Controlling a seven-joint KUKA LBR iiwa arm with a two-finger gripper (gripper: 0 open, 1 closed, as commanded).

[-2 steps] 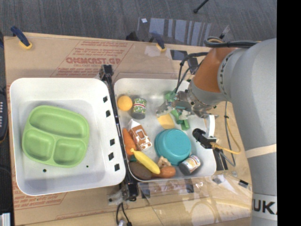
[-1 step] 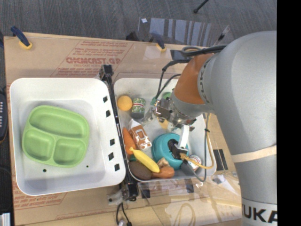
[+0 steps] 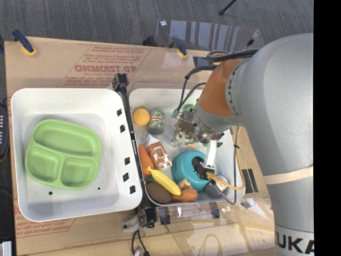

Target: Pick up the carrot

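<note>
- One hand (image 3: 184, 131), on the grey arm with the orange band (image 3: 218, 89), hangs over the far half of the right shallow white bin (image 3: 160, 94); whether it is wide or narrow cannot be told
- Just to its left stand a small green and red can (image 3: 156, 120) and a round yellow-orange ball (image 3: 141, 116), side by side near the bin's far left corner
- Nearer the camera than the hand sits a round teal bowl (image 3: 186, 167); left of the bowl lies a small white and orange carton (image 3: 158, 153)
- Further left, the orange carrot (image 3: 145, 160) lies along this bin's left wall, just beside the carton and apart from the hand; its near end meets a curved yellow banana (image 3: 165, 182)
- At the bin's near edge lie a dark brown oval lump (image 3: 159, 193) and an orange-brown piece (image 3: 187, 195)
- Beyond, the left shallow white bin (image 3: 21, 143) holds a light green divided plastic plate (image 3: 64, 153); both bins rest on the cardboard-covered desk (image 3: 80, 63)
</note>
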